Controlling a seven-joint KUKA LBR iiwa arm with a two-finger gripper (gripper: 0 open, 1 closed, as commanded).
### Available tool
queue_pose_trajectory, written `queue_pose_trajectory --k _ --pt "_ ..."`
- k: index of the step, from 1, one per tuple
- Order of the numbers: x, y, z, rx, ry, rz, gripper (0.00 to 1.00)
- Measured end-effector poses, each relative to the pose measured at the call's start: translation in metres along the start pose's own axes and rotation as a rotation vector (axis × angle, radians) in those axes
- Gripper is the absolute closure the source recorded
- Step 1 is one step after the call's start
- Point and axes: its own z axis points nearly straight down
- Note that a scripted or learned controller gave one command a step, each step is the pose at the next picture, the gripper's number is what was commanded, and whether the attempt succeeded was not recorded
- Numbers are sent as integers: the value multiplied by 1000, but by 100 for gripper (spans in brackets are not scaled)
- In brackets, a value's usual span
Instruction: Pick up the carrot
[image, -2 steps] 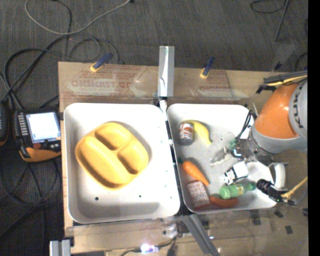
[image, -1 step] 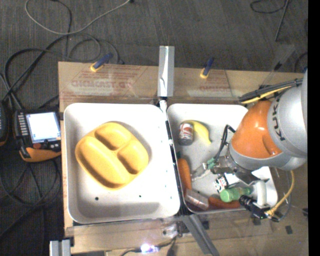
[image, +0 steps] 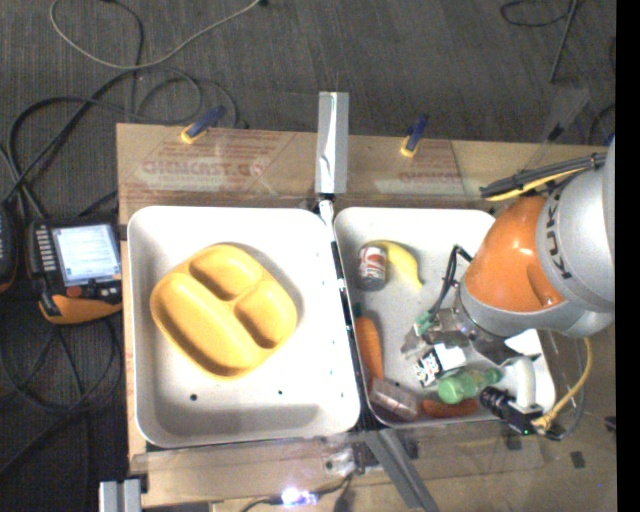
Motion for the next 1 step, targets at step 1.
queue_pose_trajectory --k 1 --pt "41 -7 -81 16 -3 485 100"
